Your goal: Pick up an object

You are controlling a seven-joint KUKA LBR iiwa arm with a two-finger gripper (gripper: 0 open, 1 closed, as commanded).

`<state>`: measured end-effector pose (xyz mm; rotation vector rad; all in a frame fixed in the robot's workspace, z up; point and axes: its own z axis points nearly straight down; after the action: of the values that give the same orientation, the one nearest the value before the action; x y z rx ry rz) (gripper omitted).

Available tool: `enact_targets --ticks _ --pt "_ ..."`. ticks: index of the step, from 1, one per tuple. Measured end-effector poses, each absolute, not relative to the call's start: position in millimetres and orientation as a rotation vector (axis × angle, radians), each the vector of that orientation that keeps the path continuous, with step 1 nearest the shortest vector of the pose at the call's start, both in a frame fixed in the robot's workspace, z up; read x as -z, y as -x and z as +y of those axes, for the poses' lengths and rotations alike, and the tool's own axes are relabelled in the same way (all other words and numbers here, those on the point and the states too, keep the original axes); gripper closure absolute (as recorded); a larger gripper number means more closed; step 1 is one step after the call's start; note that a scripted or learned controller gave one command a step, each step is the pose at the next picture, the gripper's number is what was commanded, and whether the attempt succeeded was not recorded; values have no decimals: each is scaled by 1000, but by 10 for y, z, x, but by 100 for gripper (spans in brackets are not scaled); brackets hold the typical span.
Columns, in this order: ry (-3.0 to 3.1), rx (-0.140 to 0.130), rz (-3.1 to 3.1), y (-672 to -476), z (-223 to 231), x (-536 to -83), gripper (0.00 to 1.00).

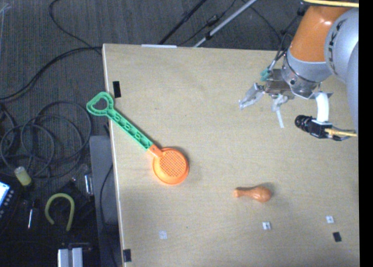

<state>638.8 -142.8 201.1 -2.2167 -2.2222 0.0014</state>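
An orange strainer head (171, 166) with a long green handle (119, 121) lies at the left of the tan bench surface (198, 85), the handle's loop reaching past the left edge. A small orange pear-shaped object (254, 193) lies lower right of centre. My gripper (263, 101) hangs at the upper right above the surface, its two pale fingers (249, 98) spread apart with nothing between them. It is well above and right of both objects.
Cables (35, 137) and a green hook-shaped item (58, 204) lie on the dark floor to the left. Metal rods (245, 0) cross the floor behind the bench. A black cable connector (312, 125) hangs from the wrist.
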Motion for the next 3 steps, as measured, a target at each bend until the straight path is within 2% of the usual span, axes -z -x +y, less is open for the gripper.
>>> enact_targets --ticks 1,2,3 --pt "2074 -7 -2362 -6678 -2210 -1340 0" --pt "1495 -2 -2764 -6689 -2223 -843 0" --pt "1496 1 -2768 -6701 -2211 -946 100"
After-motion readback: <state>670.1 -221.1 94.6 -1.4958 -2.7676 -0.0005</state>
